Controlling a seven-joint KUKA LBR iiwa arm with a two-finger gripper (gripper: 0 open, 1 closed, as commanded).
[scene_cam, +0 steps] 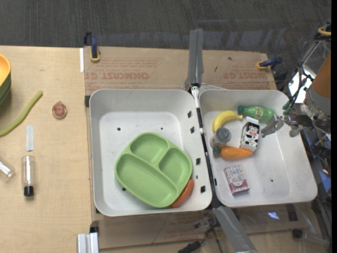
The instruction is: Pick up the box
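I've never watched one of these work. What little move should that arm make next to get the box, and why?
Probably shift the pincer a little further left and down over the box. It sits just right of the box, which stands beside the carrot and below the green bottle, and nothing is between its fingers yet.

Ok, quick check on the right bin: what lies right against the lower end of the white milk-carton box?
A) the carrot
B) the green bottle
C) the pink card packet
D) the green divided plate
A: the carrot lies across the lower end of the white box; the green bottle sits above the box, the pink packet lies apart nearer the front, and the green plate is in the left bin.
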